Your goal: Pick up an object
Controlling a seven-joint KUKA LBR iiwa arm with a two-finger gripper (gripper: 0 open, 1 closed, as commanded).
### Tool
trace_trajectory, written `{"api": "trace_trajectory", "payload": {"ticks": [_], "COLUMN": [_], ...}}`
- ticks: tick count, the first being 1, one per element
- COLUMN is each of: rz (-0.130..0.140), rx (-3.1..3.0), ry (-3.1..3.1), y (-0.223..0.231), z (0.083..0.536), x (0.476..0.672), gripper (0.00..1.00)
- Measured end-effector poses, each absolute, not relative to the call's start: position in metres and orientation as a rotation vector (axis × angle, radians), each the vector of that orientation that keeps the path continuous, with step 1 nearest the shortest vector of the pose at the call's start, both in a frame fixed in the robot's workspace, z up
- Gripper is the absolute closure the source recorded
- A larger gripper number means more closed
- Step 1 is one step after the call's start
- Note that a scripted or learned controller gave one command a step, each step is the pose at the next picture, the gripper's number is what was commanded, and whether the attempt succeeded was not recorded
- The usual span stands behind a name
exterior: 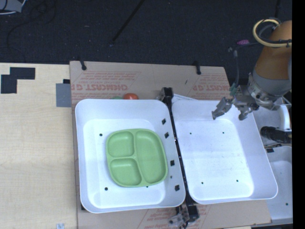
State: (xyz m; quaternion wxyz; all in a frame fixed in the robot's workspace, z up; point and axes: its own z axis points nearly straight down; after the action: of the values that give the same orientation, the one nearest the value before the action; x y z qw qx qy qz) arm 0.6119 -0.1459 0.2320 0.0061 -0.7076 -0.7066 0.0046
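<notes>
Camera view: green plate (137, 157) lies in left bin (90, 194); end effector (232, 109) over right bin's (267, 185) far edge, apparently spread, grasping nothing.

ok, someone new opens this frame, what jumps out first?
The green divided plate, lying flat in the left bin; it is the brightest thing on the bench. Next, the gripper, hovering over the far right corner of the right bin, fingers spread with nothing between them.
</notes>
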Motion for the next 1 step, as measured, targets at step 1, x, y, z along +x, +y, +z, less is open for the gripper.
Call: {"api": "trace_trajectory", "payload": {"ticks": [1], "rz": [0.001], "rx": [-2.221], "ry": [-2.222], "y": [-0.146], "z": [0.2403], "x": [0.6143], "gripper": [0.0]}}
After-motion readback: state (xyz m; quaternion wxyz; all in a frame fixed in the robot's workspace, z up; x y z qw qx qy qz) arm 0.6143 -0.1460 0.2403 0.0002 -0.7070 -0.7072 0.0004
